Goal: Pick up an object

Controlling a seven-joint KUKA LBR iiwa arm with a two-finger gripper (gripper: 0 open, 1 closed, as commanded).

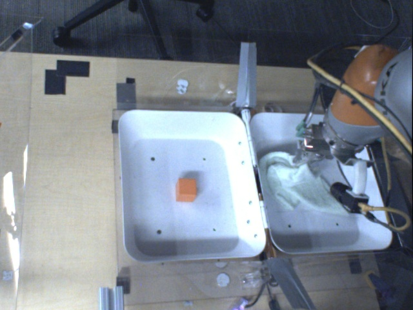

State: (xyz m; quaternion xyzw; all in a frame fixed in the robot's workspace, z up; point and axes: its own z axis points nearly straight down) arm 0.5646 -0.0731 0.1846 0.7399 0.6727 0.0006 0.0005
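Pale cloth (298, 185) lay crumpled in the right bin (322, 241), the hand (312, 148) low at its far edge; its grip couldn't be told, so nothing looked lifted yet.

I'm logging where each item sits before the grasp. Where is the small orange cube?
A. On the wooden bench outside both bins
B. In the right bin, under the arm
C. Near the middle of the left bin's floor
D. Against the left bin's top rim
C: the small orange cube lies alone near the middle of the left white bin, while the crumpled pale cloth lies in the right white bin.
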